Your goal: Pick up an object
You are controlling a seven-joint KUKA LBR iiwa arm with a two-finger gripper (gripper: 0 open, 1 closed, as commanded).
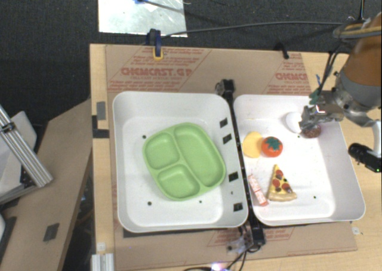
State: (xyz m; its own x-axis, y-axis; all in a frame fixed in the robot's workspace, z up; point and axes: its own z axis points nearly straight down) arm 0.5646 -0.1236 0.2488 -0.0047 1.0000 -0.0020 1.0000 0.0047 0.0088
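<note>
One dark reddish object (pixel 310 132) half hidden under the hand (pixel 311 122), its grip impossible to tell.

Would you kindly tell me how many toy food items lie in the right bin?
4 clear: yellow piece, tomato, pizza slice, pink bar. A dark item under the gripper is unclear.

Green divided plate (pixel 184 161); red tomato (pixel 272 146); yellow round piece (pixel 252 144); white bins (pixel 128 108).

dark backdrop (pixel 48 25), cardboard-covered bench (pixel 179 64), perhaps foil sheet (pixel 141 1)
</note>
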